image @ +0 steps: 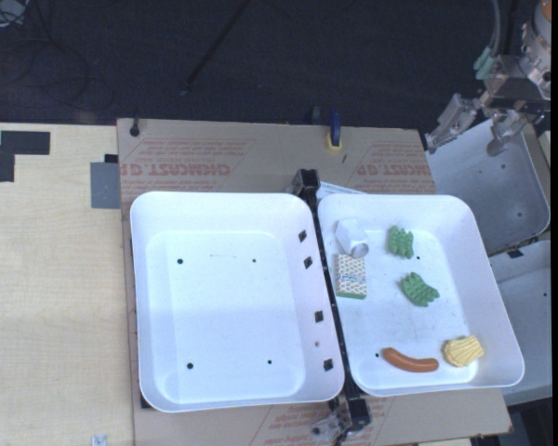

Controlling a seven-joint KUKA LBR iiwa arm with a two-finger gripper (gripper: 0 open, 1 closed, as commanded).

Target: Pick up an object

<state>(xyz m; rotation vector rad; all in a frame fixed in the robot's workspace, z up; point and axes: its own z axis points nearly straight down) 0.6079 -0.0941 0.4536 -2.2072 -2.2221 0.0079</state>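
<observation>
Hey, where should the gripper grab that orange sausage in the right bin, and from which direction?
Probably at the middle of the long, thin orange sausage, coming straight down, fingers closing across its narrow width. It lies flat on the floor of the white right bin, apart from the yellow piece.

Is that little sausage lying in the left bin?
No, the sausage lies in the right bin, near its front edge beside a yellow piece.

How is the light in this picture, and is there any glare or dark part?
Camera view: bright light washes out the left bin, whose rim glares; the right bin is evenly lit, so the sausage reads sharply; the background above the bench is dark, and the gripper at upper right looks slightly soft.
</observation>
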